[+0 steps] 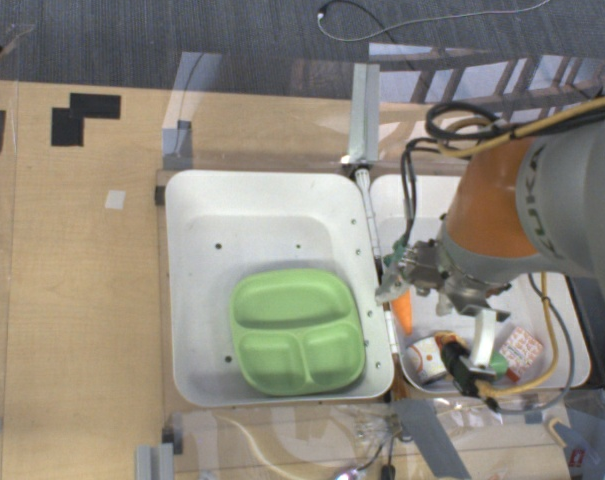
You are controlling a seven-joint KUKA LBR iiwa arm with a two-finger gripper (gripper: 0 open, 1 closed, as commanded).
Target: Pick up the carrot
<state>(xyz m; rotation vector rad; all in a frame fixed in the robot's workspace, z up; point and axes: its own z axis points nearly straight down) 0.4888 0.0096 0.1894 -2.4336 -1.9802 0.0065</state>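
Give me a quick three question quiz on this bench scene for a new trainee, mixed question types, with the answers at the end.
1. True or false: the green divided plate lies in the left bin.
2. Multiple choice: where is the carrot?
A. On the green divided plate
B. In the right bin, close to its left wall
C. On the bench outside both bins
3. Short answer: which colour is the band above the arm's wrist, over the gripper?

Key: 1 true; 2 B; 3 orange.
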